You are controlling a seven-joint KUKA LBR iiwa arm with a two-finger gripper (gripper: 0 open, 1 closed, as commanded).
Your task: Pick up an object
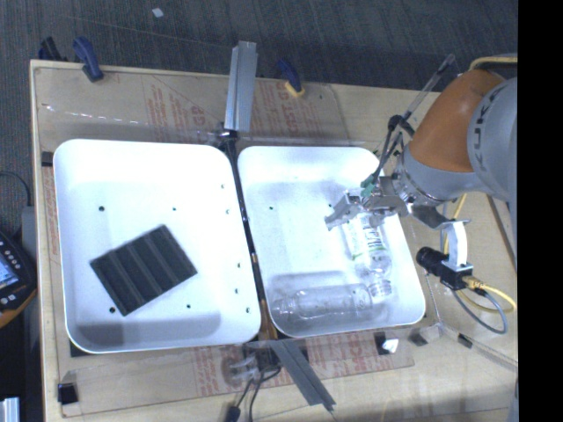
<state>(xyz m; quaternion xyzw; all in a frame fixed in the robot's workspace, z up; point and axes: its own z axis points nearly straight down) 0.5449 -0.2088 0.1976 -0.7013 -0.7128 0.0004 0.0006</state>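
Gripper (359,205) hangs low in my right bin (290,178), near its right rim, just above an upright-lying clear bottle (368,246); I cannot tell its state. Another bottle (321,303) lies along the front wall. My left bin (132,170) holds a black ribbed pad (143,268) with room around it.

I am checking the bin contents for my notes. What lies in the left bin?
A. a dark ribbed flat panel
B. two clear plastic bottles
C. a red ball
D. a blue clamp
A: a dark ribbed flat panel lies alone on the floor of the left bin, while the clear bottles lie in the right bin.
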